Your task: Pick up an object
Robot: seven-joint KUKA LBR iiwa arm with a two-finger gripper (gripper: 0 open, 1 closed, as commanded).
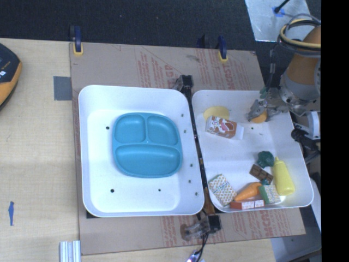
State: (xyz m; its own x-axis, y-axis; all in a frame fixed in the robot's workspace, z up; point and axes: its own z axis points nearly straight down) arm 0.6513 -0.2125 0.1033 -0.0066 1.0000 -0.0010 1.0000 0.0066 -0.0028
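Observation:
My gripper (260, 113) hangs over the far right corner of the right bin (240, 152), below the arm's orange band. A small orange object (259, 117) sits between its grey fingers (254, 112), and the gripper looks shut on it. Other items lie loose in this bin. A yellow round piece (217, 112) and a red-and-white packet (221, 127) are at the far left. A green lump (265, 158), a brown block (262, 173) and a yellow bottle (282, 177) lie at the right. A patterned packet (222, 189) and a carrot (248, 191) are at the near edge.
The left bin (95, 146) holds a blue divided plate (146, 144). A red box (248, 204) and a green-and-white box (270, 194) crowd the right bin's near corner. The middle of the right bin is bare white floor. Clamps hold the brown board's far edge.

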